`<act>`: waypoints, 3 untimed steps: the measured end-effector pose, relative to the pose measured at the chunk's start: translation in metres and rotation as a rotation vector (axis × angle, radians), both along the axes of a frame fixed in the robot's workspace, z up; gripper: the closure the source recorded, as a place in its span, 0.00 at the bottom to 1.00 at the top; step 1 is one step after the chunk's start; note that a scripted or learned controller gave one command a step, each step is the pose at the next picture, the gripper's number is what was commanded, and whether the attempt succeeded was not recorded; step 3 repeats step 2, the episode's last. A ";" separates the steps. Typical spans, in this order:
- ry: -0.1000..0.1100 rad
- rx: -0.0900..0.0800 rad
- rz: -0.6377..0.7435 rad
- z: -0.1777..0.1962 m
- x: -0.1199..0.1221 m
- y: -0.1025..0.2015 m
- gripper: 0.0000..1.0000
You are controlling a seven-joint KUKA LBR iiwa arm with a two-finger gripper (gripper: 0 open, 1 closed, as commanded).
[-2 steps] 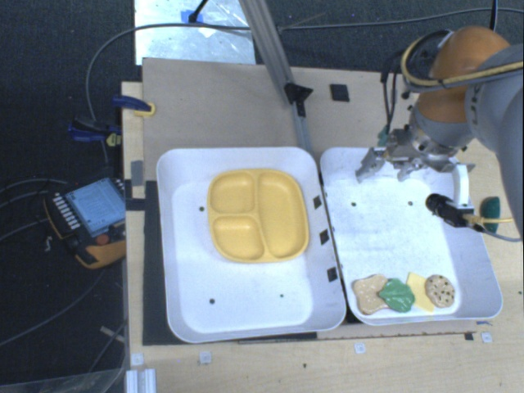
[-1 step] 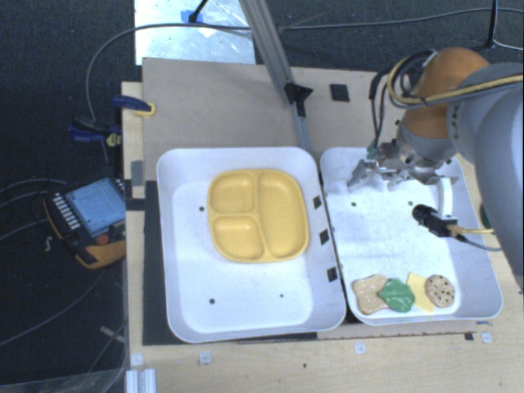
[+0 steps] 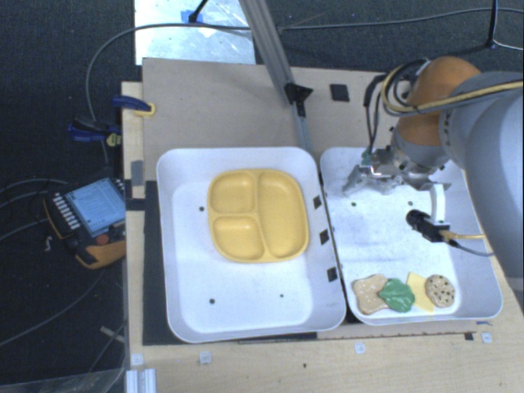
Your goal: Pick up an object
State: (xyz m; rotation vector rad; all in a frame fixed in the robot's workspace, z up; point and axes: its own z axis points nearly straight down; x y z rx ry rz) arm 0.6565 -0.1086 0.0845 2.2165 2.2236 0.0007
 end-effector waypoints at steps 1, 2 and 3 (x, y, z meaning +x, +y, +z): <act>-0.007 -0.002 0.001 0.014 0.002 -0.001 1.00; -0.004 0.001 0.002 0.058 0.004 0.001 1.00; -0.004 0.001 0.002 0.058 0.004 0.001 1.00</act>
